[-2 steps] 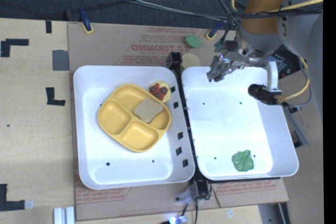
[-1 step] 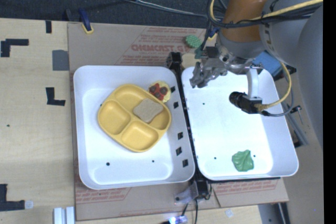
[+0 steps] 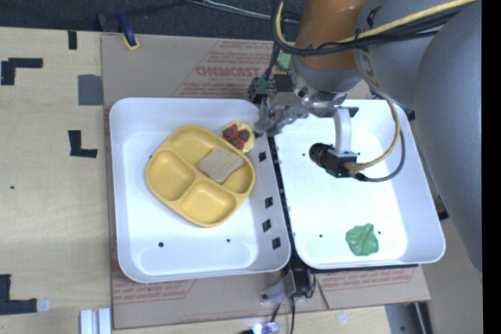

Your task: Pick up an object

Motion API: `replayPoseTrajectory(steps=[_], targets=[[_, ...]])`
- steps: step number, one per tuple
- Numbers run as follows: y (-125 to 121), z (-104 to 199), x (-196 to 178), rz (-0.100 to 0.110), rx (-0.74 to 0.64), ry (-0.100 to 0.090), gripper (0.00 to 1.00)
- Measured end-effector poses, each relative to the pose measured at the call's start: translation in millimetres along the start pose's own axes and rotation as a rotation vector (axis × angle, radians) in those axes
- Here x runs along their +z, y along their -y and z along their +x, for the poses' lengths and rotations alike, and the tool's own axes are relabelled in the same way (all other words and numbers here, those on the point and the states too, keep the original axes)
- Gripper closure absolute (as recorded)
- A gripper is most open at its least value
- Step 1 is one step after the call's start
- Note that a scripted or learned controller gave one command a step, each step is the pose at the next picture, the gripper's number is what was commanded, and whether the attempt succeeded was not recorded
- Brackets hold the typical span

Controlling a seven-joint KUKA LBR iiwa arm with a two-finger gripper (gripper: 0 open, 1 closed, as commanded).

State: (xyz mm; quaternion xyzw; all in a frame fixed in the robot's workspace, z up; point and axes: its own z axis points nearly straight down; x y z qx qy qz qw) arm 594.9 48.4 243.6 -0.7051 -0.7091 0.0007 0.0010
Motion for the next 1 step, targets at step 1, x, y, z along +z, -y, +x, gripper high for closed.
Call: replayPoseTrajectory(steps=[1], targets=[[21.5, 53.7, 1.2, 0.001, -0.001, 0.000, 1.00]])
